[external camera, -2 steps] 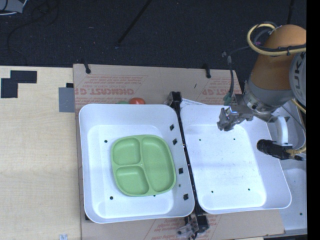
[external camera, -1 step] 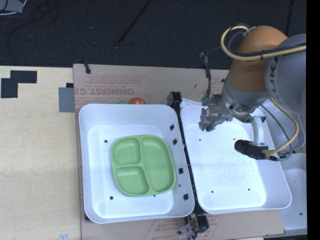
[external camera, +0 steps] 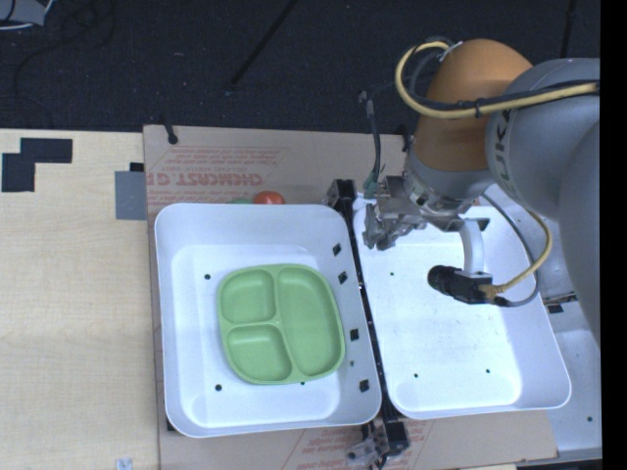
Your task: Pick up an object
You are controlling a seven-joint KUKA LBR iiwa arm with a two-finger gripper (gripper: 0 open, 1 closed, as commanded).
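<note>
We see two white bins side by side on a brown cardboard sheet (external camera: 245, 160) laid on the pale table (external camera: 69, 292). The left bin (external camera: 181, 360) holds a green divided plate (external camera: 281, 323). It lies flat on the floor at about the middle, with its three compartments facing up, and it sits well apart from the gripper. A small orange-red thing (external camera: 268, 199) rests on the cardboard just behind the left bin's far rim, outside the bin.

The grey arm (external camera: 549, 135) reaches in from the right over the right bin (external camera: 460, 360). The gripper (external camera: 384, 231) hangs at that bin's far left corner, close to the edge where the two bins meet. We cannot tell whether the gripper is wide or narrow, and we see nothing held in it.
</note>
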